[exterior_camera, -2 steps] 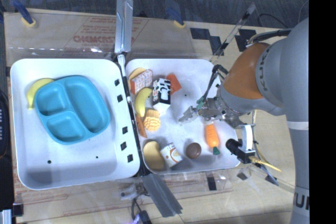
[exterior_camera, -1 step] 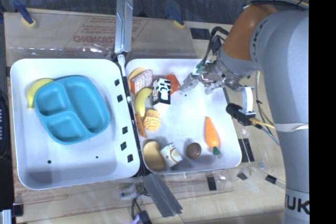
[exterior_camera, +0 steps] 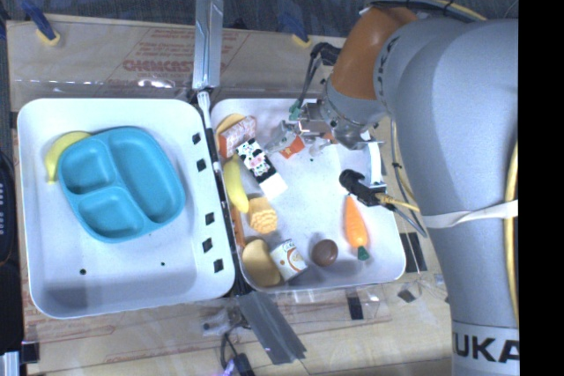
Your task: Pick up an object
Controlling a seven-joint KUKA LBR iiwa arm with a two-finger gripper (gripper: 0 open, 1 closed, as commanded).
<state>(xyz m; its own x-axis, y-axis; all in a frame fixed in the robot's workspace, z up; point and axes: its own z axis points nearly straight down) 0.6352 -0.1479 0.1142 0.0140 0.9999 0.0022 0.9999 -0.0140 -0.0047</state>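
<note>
I read the orange item (exterior_camera: 294, 145) at the right bin's (exterior_camera: 388, 264) upper middle as my target, gripper (exterior_camera: 298, 129) just above it, finger state I cannot tell, so this looks like final approach; next needs a straight descent and squeeze.

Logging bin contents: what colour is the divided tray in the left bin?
The divided tray is bright blue, clearest in the camera view, lying in the left bin.
</note>
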